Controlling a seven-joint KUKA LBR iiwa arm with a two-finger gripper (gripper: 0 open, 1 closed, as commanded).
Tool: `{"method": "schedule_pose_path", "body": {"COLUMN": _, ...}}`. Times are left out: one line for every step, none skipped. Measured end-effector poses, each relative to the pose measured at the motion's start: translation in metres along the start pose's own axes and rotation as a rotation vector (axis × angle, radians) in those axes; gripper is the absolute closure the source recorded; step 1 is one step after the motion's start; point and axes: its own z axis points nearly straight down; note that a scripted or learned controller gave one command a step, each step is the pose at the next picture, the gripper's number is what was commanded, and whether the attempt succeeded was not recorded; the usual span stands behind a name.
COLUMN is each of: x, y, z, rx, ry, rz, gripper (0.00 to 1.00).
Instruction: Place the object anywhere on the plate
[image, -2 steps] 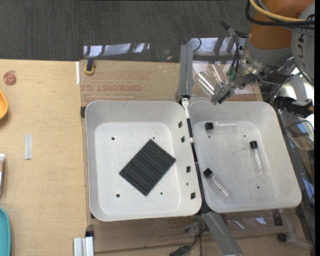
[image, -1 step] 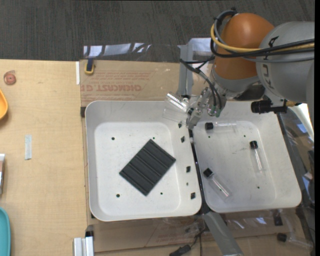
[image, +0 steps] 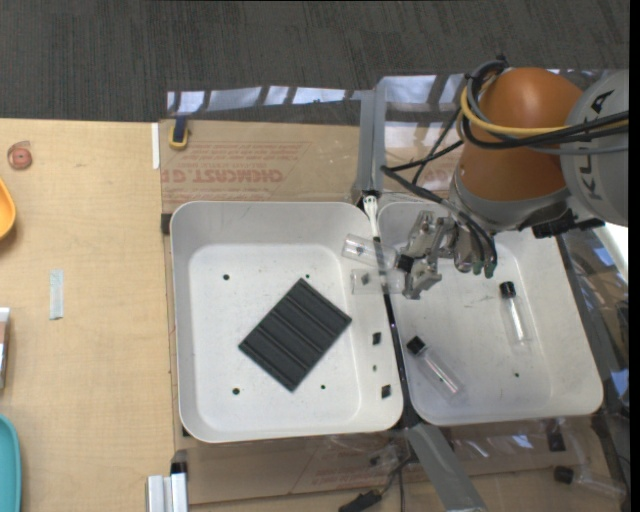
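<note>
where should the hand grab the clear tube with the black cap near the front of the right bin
Grip the tube across its clear middle, coming straight down from above. It lies flat on the right bin's floor, slanted, with its black cap toward the divider; the fingers should close across its narrow width, square to its long axis. There looks to be open floor on both sides.

A single fixed camera is looking down from above the bench (image: 80, 300) at a slant, taking in both white bins side by side: the left bin (image: 190, 330) and the right bin (image: 570, 360). It is sitting fairly near, with the bins filling the middle. Dark carpet (image: 250, 40) is showing along the top edge, and the arm (image: 520, 130) is reaching in from the right.
</note>
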Motion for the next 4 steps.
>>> {"method": "schedule_pose_path", "body": {"x": -0.054, "y": 0.037, "z": 0.0, "rx": -0.001, "ry": -0.004, "rz": -0.526, "gripper": 1.0}}
{"method": "schedule_pose_path", "body": {"x": -0.067, "y": 0.024, "z": 0.0, "rx": -0.002, "ry": -0.004, "rz": -1.023, "gripper": 1.0}}
{"method": "schedule_pose_path", "body": {"x": -0.023, "y": 0.028, "z": 0.0, "rx": -0.004, "ry": -0.002, "rz": -1.447, "gripper": 1.0}}
{"method": "schedule_pose_path", "body": {"x": -0.031, "y": 0.103, "z": -0.032, "rx": -0.003, "ry": -0.004, "rz": -1.685, "gripper": 1.0}}
